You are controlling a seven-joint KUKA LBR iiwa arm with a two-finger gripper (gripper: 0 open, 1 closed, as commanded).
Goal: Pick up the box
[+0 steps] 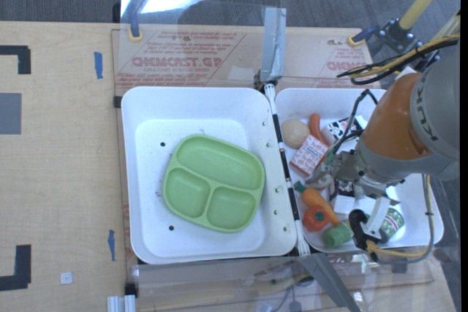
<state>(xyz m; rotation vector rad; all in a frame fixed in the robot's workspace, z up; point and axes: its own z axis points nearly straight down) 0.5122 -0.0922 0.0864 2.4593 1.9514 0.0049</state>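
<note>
**Crowded right bin leaves little room around the box**

Grey carpet runs behind a pale wooden table that carries two shallow white bins side by side, with a clear plastic sheet standing at their far edge.

Camera view: the left bin holds a green divided plate. The right bin is packed: a beige ball, an orange carrot-like piece, another orange piece, a green block and a small white-and-green container. The box, red and white, lies flat near the bin's left wall, just below the ball. The grey arm with its orange band covers the middle of this bin, and the jaws sit low at its end, just right of and below the box; whether they are open or closed I cannot tell, as the wrist and cables crowd them.

The likely trouble is the clutter: the box is touching or nearly touching its neighbours, so a descent slightly off could pinch an orange piece instead, or push the flat box against the wall without getting under an edge.
</note>
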